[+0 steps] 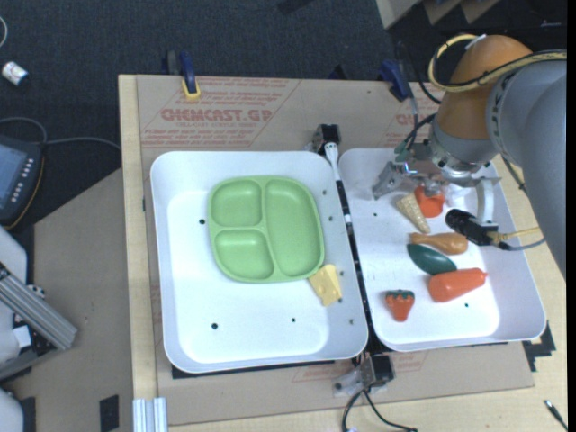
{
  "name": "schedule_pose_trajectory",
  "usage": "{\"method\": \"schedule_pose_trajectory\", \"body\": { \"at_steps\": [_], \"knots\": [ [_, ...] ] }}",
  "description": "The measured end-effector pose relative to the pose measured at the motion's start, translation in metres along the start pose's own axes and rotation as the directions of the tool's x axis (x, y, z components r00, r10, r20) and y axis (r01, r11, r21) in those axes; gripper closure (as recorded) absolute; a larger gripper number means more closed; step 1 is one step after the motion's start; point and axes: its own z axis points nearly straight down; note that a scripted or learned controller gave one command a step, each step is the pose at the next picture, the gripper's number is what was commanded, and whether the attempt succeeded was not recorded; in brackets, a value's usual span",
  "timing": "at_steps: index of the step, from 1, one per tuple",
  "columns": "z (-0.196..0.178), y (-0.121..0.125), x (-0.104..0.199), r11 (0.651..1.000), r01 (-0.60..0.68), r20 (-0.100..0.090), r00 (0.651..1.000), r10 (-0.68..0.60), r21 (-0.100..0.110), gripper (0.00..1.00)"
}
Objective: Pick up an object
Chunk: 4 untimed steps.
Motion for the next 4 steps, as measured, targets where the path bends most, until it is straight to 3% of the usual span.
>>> {"method": "schedule_pose_trajectory", "body": {
  "at_steps": [1,3,4],
  "knots": [
    [-0.015,0.003,0.0,1.0,-0.002,0.0,1.0,0.002,-0.01,1.0],
    [-0.132,0.012,0.004,1.0,-0.001,-0.003,1.0,0.001,-0.002,1.0],
    [-0.136,-0.02,0.036,1.0,0.001,-0.007,1.0,-0.001,0.009,1.0]
  ]
}}
